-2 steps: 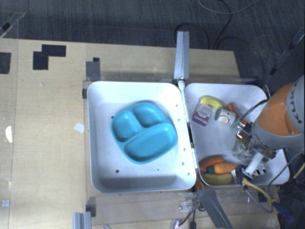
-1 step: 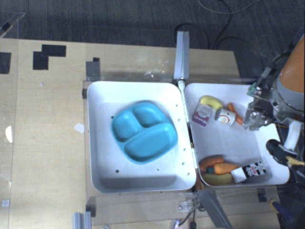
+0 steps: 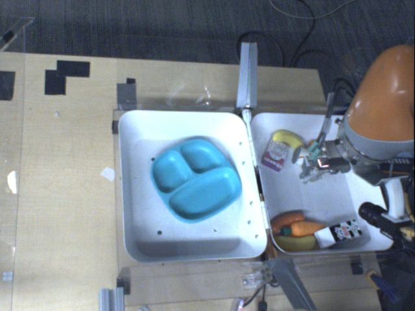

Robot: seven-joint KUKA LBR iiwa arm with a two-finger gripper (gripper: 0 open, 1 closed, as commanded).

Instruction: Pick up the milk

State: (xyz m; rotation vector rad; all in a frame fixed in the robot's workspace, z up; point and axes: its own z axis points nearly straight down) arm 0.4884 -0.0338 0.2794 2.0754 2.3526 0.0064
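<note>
The milk [image 3: 343, 232] is a small white carton with black patches. It lies on its side at the front of the right bin [image 3: 363, 193], just right of an orange carrot-like toy [image 3: 299, 226]. My gripper [image 3: 316, 166] hangs over the middle of the right bin, well behind the milk and apart from it. It is close to the right of a yellow toy fruit [image 3: 288, 138]. Nothing is visibly held in it.
A small purple-and-white packet [image 3: 275, 154] leans by the yellow fruit at the right bin's back left. A yellow piece [image 3: 295, 242] lies in the front left corner under the carrot. The left bin [image 3: 136, 173] holds a blue divided plate [image 3: 196, 179].
</note>
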